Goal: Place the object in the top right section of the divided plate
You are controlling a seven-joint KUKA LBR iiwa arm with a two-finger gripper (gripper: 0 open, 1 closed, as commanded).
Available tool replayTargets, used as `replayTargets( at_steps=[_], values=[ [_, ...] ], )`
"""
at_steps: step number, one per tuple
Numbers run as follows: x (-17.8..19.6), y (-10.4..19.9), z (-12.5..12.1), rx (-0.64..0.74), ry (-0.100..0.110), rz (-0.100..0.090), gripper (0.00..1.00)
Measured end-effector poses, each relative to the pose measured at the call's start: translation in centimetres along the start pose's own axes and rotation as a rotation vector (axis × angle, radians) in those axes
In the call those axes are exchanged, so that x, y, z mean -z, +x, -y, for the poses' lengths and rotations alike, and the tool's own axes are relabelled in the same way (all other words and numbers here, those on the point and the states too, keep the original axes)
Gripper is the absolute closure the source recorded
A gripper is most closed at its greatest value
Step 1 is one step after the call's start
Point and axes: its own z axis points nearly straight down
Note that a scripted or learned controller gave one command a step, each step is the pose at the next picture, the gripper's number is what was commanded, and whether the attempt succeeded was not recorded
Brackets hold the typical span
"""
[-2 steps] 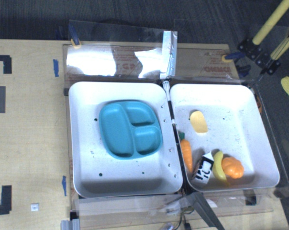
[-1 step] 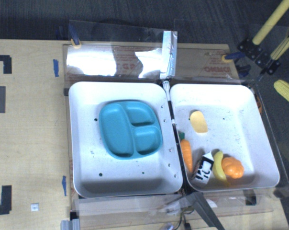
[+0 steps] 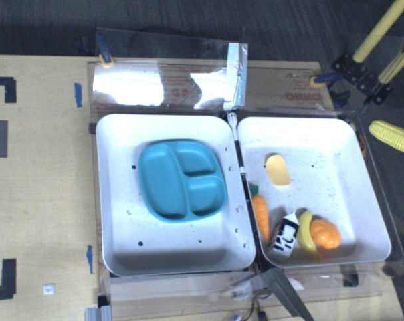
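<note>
Two white bins sit side by side: the divided plate (image 3: 182, 179) lies left of the yellow object (image 3: 277, 169), across the bin wall.

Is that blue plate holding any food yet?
No. The blue plate sits bare in the left bin; its sections show plain blue.

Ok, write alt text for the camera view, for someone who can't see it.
Two white bins sit side by side: the left bin holds a blue divided plate, and the right bin holds a yellow piece, a carrot, a black-and-white carton, a banana and an orange. All plate sections look bare.
</note>
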Motion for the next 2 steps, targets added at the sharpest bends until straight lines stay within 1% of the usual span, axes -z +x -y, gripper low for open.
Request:
replayTargets(
  at_steps=[1, 2],
  values=[
    [0.0, -1.5, -1.4, -0.048, -0.001, 0.005, 1.0],
    [0.0, -3.2, -1.8, 0.061, 0.0, 0.006, 1.0]
  ],
)
